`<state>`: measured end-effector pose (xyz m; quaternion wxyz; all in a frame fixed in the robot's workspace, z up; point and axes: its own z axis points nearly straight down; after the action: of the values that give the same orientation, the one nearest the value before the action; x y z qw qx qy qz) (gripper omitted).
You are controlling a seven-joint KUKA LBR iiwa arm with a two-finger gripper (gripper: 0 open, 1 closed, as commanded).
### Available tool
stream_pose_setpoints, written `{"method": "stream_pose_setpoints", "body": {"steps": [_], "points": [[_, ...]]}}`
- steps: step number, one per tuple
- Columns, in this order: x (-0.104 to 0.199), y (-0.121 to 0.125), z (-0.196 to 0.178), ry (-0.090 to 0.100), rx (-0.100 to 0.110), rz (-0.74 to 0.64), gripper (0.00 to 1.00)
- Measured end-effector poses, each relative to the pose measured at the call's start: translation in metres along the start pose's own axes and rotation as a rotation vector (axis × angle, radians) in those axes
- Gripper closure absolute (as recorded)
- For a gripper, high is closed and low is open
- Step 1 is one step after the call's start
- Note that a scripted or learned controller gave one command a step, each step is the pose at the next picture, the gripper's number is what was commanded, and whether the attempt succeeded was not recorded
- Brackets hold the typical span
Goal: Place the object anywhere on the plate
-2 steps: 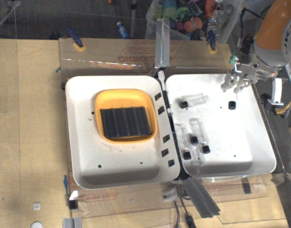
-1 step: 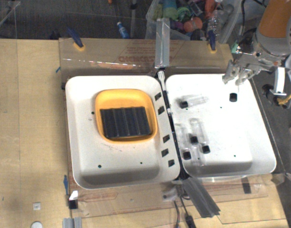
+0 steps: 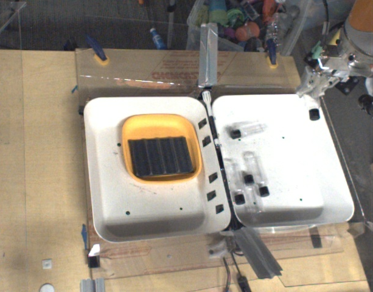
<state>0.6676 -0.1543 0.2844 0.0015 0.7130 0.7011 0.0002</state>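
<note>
A yellow plate [image 3: 159, 123] sits in the left bin [image 3: 107, 193]. A black ribbed rectangular object [image 3: 160, 156] lies flat on the plate, toward its near side. My gripper [image 3: 313, 81] hangs at the far right corner of the right bin [image 3: 308, 163], over its rim and well away from the plate. Nothing shows in the gripper. The orange band of the arm [image 3: 362, 8] is at the top right.
Several small clear vials with black caps lie in the right bin, one [image 3: 247, 129] toward the back and others [image 3: 250, 178] near the front left. A black-marked divider [image 3: 212, 157] runs between the bins. A box of colourful toys [image 3: 247, 5] stands behind the bench.
</note>
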Motion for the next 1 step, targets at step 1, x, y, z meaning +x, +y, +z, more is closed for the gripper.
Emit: {"method": "stream_pose_setpoints", "body": {"steps": [1], "points": [[-0.0286, 0.0004, -0.0373, -0.001, -0.001, -0.078, 1.0]]}}
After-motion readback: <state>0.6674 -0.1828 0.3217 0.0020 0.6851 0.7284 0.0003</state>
